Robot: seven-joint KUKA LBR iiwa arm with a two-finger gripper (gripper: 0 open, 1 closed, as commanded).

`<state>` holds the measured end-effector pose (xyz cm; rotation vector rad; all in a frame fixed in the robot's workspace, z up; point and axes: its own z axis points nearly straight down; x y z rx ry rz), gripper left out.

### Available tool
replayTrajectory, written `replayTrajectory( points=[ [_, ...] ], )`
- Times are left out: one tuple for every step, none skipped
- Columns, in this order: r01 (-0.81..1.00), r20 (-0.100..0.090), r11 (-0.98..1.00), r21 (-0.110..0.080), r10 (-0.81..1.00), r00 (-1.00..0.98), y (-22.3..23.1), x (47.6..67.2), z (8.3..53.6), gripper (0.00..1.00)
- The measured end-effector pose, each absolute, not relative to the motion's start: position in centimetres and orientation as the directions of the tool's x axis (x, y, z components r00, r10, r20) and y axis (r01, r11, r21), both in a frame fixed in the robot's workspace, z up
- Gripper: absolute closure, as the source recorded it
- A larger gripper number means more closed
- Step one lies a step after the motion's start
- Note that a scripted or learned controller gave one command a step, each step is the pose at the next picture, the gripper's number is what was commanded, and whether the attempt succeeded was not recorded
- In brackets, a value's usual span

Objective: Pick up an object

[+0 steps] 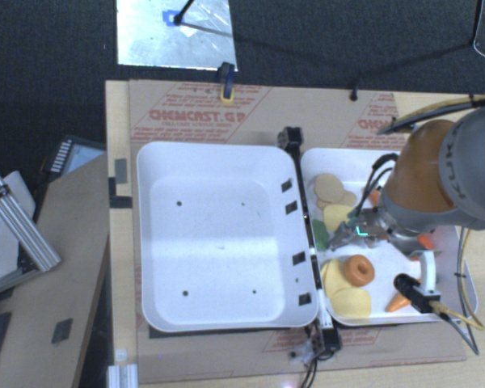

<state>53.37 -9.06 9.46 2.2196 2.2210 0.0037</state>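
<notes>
Arm (436,176) overhangs right bin (347,158); doughnut (359,270) beside yellow discs (349,301).

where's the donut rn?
The donut lies in the right bin, toward its near edge, just below the gripper. Yellow discs sit beside and in front of it, and an orange carrot lies to its right.

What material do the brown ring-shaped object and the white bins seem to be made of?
Brown ring: probably moulded plastic or rubber, a toy doughnut; uniform colour, smooth rounded edges, slight sheen. White bins: likely thin formed plastic; glossy, evenly white, with rounded corners and soft highlights. Both are guesses from the look alone.
</notes>
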Motion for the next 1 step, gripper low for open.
replayTrajectory(
  points=[
    [1.000, -0.001, 0.006, 0.007, 1.000, -0.006, -8.75, 60.02, 8.47, 0.00]
  ],
)
